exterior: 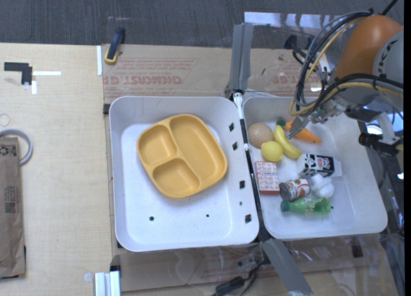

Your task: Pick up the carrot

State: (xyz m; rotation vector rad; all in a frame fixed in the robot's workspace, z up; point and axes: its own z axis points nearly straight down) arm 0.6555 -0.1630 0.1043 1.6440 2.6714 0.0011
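Note:
The carrot is a small orange piece lying in the right bin, near its back wall, just right of a banana. My gripper comes down at a slant from the right and sits right over the carrot's left end, hiding part of it. A bit of orange shows on either side of the gripper tip. The carrot looks to be resting on the bin floor.
Packed close by in the right bin are a tan potato, a lemon, a red-and-white box, a black-and-white carton, a can and a green bottle. The left bin holds a yellow divided plate.

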